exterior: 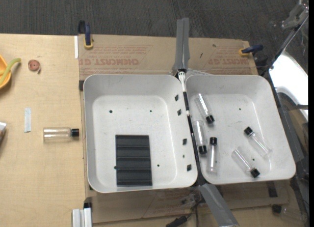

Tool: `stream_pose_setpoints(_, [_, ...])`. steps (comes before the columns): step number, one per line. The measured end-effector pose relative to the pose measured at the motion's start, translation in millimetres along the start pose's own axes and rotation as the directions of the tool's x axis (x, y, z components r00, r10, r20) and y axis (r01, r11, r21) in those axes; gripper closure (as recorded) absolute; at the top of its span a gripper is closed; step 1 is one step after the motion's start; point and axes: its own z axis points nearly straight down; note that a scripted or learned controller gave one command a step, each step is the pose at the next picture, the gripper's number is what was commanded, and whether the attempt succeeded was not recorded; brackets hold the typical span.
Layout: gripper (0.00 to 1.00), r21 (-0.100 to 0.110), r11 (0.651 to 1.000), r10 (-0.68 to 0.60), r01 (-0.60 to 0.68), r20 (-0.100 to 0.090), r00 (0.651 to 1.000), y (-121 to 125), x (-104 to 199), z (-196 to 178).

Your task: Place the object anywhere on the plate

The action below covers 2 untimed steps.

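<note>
You had nothing picked: vials [203, 109] lay off the plate [133, 160]; gripper state I couldn't tell.

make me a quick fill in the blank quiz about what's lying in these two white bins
1. The dark ridged plate lies in the ____ bin.
2. The right bin holds ____ clear vials with black caps.
3. One more vial lies on the wooden bench, to the ____ of both bins.

Missing words: left; five; left

A loose vial [60, 133] lies on the wooden bench [39, 172], left of the bins
</note>
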Motion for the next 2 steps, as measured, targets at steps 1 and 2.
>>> stream_pose_setpoints(1, [0.0, 0.0, 0.993, 0.12, -0.12, 0.0, 0.993, 7.2, -15.4, -0.2])
stream_pose_setpoints(2, [0.0, 0.003, 0.954, 0.298, -0.298, 0.0, 0.954, -4.8, 10.9, 0.4])
